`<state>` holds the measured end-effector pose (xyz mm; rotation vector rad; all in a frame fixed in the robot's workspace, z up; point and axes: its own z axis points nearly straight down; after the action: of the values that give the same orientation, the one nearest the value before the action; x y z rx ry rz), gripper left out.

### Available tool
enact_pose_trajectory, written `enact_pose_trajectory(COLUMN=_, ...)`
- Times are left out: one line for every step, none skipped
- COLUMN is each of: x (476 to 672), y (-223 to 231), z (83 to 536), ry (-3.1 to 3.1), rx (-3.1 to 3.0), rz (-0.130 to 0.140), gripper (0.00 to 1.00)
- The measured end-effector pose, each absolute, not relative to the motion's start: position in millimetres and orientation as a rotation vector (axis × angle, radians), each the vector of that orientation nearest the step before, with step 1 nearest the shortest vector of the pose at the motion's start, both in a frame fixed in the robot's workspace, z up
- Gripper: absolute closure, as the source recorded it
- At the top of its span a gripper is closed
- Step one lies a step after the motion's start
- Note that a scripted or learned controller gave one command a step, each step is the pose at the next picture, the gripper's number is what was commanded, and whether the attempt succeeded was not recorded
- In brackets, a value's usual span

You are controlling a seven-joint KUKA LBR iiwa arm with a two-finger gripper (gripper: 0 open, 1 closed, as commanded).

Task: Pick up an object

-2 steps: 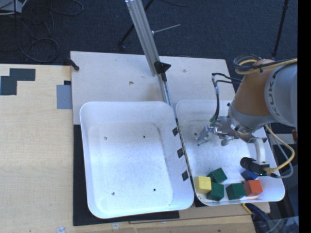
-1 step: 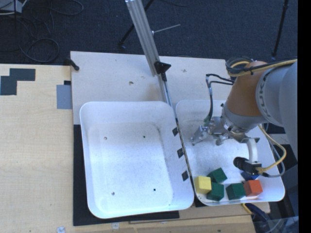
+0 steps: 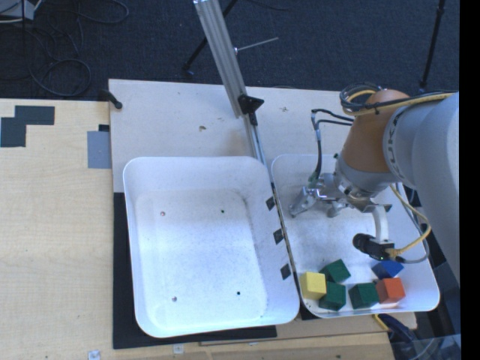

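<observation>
- A dark carpeted floor (image 3: pixel 112 28) lies beyond the table, far behind the jaws, strewn with black cables (image 3: pixel 64 70).
- A pale wooden table (image 3: pixel 52 223) spreads well left of the jaws.
- A slanted aluminium rail (image 3: pixel 221 51) rises behind-left of them.

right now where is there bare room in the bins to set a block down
The left bin has open floor from wall to wall. In the right bin there is a free strip between the gripper and the blocks. Its near end is crowded: yellow block, green blocks, blue block, orange block.
</observation>
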<state>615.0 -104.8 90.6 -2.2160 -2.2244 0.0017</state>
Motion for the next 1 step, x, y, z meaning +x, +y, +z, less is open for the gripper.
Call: enact_pose_trajectory(x=599.1, y=-38.9, z=195.2, ry=-2.227, rx=-2.218, rz=-0.007, gripper=0.0)
